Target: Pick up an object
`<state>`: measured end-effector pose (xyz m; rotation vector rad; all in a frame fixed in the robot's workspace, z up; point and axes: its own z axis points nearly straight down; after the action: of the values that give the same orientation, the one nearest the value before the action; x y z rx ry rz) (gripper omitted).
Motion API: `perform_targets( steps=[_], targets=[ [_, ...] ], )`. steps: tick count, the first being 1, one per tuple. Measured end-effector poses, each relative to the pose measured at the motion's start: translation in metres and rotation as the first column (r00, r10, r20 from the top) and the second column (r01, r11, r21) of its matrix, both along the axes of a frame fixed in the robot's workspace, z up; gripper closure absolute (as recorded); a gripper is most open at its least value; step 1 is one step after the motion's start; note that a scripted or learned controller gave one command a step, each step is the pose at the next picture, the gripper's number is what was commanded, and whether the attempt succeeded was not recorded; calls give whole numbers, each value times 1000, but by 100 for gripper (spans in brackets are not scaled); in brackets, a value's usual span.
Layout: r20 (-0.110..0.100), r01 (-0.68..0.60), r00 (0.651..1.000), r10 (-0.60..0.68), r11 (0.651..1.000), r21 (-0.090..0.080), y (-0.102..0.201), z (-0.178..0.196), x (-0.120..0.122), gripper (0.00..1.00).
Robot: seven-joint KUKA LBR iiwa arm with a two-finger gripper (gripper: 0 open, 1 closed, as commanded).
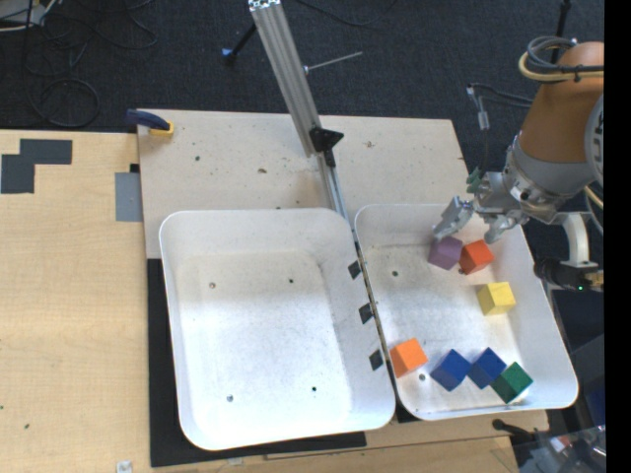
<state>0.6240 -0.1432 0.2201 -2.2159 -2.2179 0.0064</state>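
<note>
- The gripper hangs over the far end of the right bin, its fingers spread wide.
- A purple cube sits just below the left finger, close to its tip; whether they touch cannot be told.
- A red cube lies beside the purple one, under the gap between the fingers, near the right finger's tip.
- Neither cube is clamped between the fingers; both rest on the bin floor.
- A yellow cube lies apart, nearer the camera.
- Along the bin's near edge: an orange cube, two blue cubes touching, and a green cube against the second blue one.
- The left bin sits beside it on the surface.
- The arm is cut off at the right; its wrist hides the gripper's upper body.
- The fingertips are small and blurred, so their exact contact with the cubes is hard to make out.
</note>
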Motion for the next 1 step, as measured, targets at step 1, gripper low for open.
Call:
perform_targets(
  steps=[1],
  targets=[
    [-3, 1, 1000, -1, 1000, 0, -2, -60, -10, 0]
  ],
)
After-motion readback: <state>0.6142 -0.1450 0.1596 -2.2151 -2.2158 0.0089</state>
